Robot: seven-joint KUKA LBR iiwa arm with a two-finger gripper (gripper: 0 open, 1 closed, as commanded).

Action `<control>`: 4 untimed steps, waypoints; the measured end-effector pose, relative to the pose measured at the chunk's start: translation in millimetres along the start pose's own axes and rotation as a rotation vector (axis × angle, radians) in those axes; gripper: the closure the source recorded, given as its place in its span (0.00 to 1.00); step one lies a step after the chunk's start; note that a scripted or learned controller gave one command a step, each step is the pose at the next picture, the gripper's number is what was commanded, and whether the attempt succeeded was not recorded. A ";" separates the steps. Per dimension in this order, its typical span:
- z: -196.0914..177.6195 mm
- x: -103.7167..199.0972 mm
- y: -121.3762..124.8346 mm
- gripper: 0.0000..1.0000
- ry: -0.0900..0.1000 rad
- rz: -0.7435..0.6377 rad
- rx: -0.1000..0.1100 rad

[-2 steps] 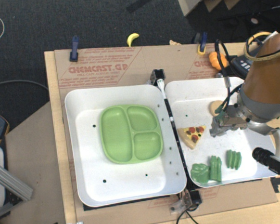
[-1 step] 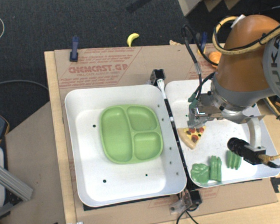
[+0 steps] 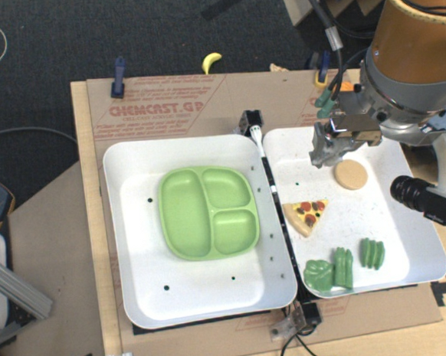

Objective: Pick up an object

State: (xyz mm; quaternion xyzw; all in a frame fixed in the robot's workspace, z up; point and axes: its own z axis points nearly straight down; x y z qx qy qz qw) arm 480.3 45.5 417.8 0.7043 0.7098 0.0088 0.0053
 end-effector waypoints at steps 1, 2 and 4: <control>37.9 36.0 -2.0 1.00 -0.004 0.003 0.025; -29.4 13.0 0.3 1.00 -0.004 0.008 0.011; 80.5 49.2 -3.9 1.00 -0.001 -0.002 0.023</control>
